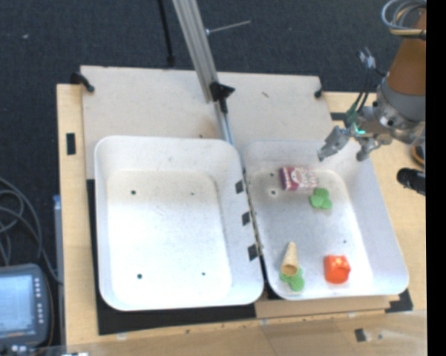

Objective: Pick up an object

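Note:
The right bin (375,221) holds several small items. A pink and white carton (297,177) lies on its side near the far wall. A green piece (320,199) sits just right of it. Near the front lie a tan cone (289,256) with a green piece (294,278) at its tip, and an orange-red block (337,268). My gripper (349,145) hangs over the bin's far right corner, above and right of the carton, open with its two fingers spread and nothing between them.
The left bin (171,221) lies beside the right one. A slanted aluminium post (197,39) rises from the bench behind the bins. A monitor (11,306) and cables sit at the lower left, off the bench.

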You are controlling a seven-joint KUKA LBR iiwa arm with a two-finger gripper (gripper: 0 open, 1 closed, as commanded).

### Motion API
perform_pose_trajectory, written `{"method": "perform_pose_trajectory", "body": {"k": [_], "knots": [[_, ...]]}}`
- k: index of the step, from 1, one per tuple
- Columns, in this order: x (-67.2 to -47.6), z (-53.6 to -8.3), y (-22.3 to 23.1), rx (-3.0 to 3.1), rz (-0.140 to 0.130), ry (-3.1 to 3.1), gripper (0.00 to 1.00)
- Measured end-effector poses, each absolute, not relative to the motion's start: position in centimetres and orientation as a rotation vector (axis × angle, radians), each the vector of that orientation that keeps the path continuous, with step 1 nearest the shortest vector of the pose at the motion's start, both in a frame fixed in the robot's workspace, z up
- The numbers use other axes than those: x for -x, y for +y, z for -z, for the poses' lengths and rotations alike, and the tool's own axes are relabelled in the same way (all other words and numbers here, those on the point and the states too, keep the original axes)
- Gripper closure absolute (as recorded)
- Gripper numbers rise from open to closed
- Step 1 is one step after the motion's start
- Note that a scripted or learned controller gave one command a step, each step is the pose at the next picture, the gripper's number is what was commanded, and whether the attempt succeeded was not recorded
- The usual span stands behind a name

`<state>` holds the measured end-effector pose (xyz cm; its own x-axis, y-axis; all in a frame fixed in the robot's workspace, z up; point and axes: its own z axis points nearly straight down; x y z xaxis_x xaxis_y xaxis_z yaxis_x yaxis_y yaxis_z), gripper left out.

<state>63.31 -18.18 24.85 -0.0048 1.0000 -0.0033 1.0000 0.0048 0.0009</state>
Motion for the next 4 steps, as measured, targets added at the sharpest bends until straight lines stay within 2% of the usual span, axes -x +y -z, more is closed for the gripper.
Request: {"method": "perform_pose_trajectory", "body": {"k": [1,4], "knots": [[-63.3,-24.9,-18.2,-2.213,0.003,2.226,0.0],[-63.2,-10.5,-20.0,-2.227,0.006,2.217,0.0]]}}
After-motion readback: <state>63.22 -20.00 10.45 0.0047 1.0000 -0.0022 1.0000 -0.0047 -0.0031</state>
